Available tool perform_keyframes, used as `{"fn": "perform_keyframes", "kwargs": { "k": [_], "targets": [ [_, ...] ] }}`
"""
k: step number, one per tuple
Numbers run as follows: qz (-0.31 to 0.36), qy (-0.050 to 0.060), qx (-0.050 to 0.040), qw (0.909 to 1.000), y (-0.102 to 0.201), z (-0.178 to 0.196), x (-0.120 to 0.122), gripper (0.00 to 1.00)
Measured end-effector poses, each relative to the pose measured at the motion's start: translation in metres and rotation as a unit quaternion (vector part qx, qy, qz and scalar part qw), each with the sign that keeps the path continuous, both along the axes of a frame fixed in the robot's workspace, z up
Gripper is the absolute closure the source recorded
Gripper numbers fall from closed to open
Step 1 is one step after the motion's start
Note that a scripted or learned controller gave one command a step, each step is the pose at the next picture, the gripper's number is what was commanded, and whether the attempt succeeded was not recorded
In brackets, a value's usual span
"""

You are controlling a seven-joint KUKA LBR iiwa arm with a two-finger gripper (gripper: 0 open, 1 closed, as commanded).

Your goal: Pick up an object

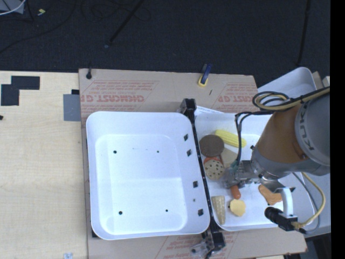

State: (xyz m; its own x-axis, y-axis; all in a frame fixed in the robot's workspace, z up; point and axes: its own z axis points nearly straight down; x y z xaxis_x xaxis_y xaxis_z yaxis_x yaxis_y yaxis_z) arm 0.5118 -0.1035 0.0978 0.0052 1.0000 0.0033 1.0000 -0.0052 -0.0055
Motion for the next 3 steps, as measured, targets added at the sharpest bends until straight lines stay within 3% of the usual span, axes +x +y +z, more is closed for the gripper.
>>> {"fn": "perform_keyframes", "kwargs": {
  "k": [1, 2, 3],
  "targets": [
    [0.005, -0.006, -0.0018, 1.0, 0.024, 0.071, 0.062, 1.0],
    [0.004, -0.003, -0.001, 1.0, 0.045, 0.118, 0.051, 1.0],
    [0.002, 0.003, -0.0005, 1.0, 0.05, 0.087, -0.009, 1.0]
  ]
}}
